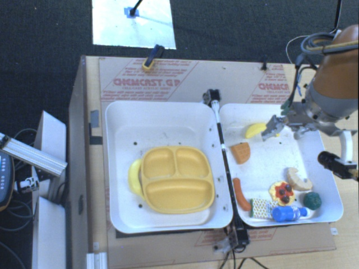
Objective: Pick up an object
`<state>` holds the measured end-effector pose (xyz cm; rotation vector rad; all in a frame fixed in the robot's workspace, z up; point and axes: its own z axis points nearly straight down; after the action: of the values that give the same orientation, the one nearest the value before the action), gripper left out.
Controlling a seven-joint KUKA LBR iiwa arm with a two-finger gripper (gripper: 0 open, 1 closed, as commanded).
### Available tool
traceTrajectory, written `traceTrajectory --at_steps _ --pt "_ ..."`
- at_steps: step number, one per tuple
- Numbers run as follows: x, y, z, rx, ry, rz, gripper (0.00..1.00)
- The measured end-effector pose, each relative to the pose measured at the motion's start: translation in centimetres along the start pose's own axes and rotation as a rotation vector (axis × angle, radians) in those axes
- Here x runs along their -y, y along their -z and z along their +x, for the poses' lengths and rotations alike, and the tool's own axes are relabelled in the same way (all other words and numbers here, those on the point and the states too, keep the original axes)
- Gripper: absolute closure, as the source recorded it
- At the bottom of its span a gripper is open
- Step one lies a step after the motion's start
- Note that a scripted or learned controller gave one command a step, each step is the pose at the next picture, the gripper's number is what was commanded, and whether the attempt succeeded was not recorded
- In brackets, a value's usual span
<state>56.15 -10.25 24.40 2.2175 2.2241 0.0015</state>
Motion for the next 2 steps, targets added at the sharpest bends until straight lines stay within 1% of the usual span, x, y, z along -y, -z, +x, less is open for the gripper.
traceTrajectory --at_steps 1,2 --pt "-8.2 -6.0 2.3 0.000 0.001 0.001 0.00" --pt "-7.0 -9.2 1.8 0.000 -0.002 0.001 0.00"
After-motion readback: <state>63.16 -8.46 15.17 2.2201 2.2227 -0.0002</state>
